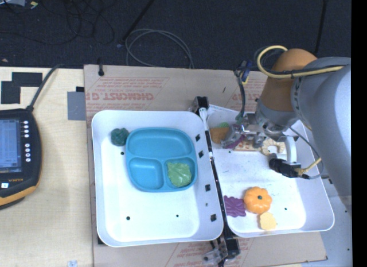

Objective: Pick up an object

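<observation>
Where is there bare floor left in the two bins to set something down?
Left bin: the front strip below the blue tray. Right bin: the middle, between the gripper at the back and the orange pumpkin in front. The right bin's back and front are crowded.

Teach pendant (14, 154) left of the bins; cables (155, 45) on dark floor behind
</observation>
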